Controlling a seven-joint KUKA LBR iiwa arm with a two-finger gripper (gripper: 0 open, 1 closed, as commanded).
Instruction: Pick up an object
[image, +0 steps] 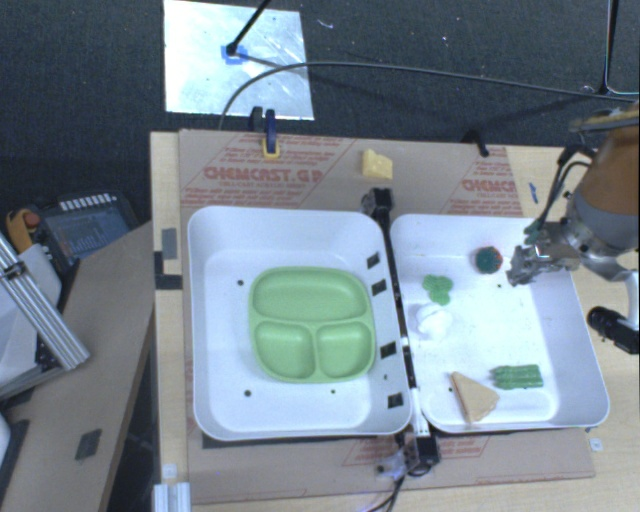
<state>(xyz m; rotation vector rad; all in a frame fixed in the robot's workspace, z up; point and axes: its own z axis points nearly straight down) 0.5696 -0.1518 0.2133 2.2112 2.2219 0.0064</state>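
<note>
- Dark carpet surrounds the bench (330, 165), where we see two shallow white bins side by side on brown board.
- Nearest us in the right bin (590, 400), a tan wedge (473, 396) lies by the near edge, with a green ridged block (517, 377) just beside it toward the near right corner.
- Farther in, a small white lump (432, 321) sits near that bin's left wall, and a light green lump (437, 289) lies just beyond it.
- A dark green round object (487, 260) rests toward the far edge, apart from the others.
- We find the gripper (522, 266) just right of that round object, low over the bin's far right part; we cannot tell how its claw stands, and we see nothing between its tips.
- The left bin (215, 300) carries a green three-compartment plate (308, 324) at its middle.
- Beyond the bins, a yellow chunk (377, 164) lies on the board near the far edge.
</note>
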